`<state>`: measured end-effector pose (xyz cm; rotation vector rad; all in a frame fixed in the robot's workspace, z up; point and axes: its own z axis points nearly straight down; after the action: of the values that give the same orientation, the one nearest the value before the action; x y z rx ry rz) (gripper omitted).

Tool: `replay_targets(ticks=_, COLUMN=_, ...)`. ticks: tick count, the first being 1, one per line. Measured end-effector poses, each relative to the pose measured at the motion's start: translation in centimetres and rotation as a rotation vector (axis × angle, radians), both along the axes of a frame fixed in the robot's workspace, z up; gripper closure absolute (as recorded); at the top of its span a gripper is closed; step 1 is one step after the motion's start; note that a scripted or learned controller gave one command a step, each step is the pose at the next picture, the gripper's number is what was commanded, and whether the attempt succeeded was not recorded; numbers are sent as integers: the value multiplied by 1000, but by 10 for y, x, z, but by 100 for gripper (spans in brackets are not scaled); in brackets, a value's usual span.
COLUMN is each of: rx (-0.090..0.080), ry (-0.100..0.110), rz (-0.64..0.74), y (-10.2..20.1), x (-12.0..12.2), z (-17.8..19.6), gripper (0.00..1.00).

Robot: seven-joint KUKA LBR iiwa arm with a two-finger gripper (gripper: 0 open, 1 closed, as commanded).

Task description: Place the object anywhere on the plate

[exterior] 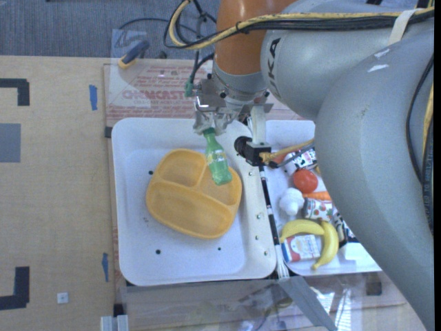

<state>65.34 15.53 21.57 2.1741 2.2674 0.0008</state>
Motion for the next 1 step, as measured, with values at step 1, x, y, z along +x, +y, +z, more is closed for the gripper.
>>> replay_targets(ticks=1, rx=-1, ry=0, rz=0, y=0, x=0, z=0, gripper=0)
